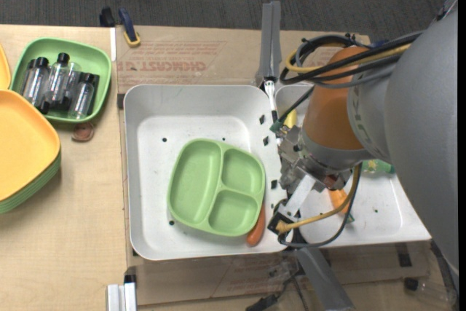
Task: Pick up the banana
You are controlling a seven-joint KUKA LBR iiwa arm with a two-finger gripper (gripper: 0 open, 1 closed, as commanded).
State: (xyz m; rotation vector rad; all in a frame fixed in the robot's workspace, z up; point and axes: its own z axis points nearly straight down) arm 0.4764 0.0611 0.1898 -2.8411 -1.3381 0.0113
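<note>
1. Yellow tip of what I take for the banana point(290, 117) shows just beyond the hand point(302, 172), against the right bin's point(378, 218) wall; my arm hides the rest.
2. The hand hangs low over that bin, I judge to reach it. I cannot tell whether it is open or closed.
3. Left of the hand, a plate point(217, 187) and a carrot point(255, 229) lie in the left bin point(145, 156), out of the way.
</note>
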